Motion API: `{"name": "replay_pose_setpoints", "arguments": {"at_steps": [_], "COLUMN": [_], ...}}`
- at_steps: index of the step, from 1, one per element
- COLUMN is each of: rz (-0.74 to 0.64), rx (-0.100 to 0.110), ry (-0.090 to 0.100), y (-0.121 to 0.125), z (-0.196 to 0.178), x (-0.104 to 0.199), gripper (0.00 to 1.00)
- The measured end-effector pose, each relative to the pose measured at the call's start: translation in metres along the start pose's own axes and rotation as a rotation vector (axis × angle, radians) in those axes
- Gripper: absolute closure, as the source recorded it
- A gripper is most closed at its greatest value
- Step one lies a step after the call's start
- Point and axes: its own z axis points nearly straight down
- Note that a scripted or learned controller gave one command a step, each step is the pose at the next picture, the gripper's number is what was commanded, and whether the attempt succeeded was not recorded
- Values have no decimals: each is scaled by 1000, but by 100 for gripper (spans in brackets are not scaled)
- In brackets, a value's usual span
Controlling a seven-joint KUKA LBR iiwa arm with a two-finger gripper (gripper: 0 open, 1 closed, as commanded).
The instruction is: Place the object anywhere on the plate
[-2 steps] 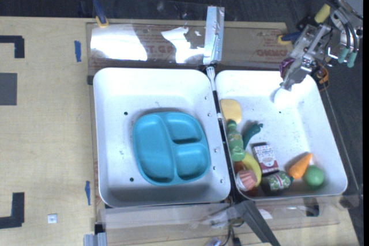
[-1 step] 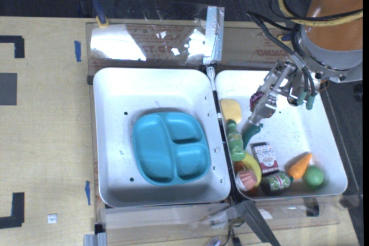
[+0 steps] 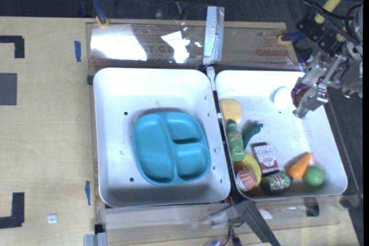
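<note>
Camera view. Left bin (image 3: 109,95): a blue plate (image 3: 171,147) with three compartments, nothing on it. Right bin (image 3: 331,147): toy foods clustered along its left and near sides, among them a carrot (image 3: 300,165), a green ball (image 3: 314,177), a red carton (image 3: 264,158) and a yellow piece (image 3: 230,109). Gripper (image 3: 304,102): above the bin's far right part, well apart from the foods; whether it is open, or holds anything, cannot be told.

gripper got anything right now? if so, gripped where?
Cannot tell. The gripper hangs over the right white bin with something dark purplish at its tip, too blurred to call a held object or gripper hardware.
</note>
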Motion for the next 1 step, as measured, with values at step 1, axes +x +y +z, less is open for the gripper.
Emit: {"name": "replay_pose_setpoints", "arguments": {"at_steps": [1], "rz": [-153], "rx": [-1], "ry": [2], "y": [46], "z": [31], "x": [-57], "gripper": [100]}}
